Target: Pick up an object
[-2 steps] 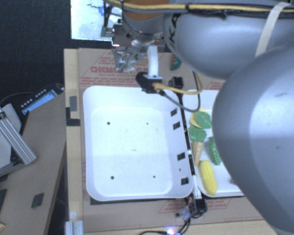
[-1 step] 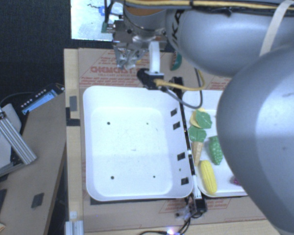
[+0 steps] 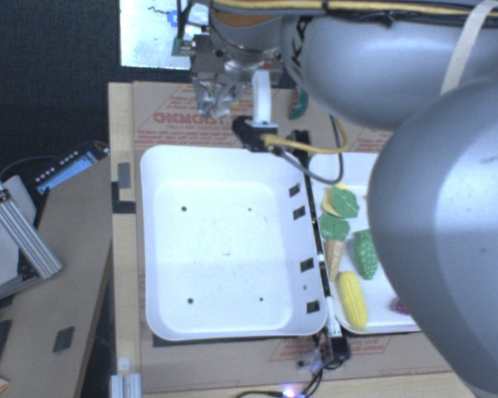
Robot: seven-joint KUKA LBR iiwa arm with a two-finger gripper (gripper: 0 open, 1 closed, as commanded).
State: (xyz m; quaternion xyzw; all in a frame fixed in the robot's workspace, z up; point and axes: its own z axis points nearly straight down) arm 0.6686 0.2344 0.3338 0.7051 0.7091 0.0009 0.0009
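The claw (image 3: 218, 98) hangs past the far rim of the left bin (image 3: 162, 222), over the cardboard; I cannot tell how it is set, and nothing shows in it. The candidates lie in the right bin, just across the divider from the left bin: a corn cob (image 3: 352, 299) nearest the front, a bumpy green piece (image 3: 365, 254) beside it, leafy pieces (image 3: 339, 212) behind. They look like light, stiff, smooth plastic toys; the cob seems best taken across its middle

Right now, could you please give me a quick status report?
Gripper above left bin's far rim, nothing between fingers. Corn, green toys in right bin. Arm covers much of it.
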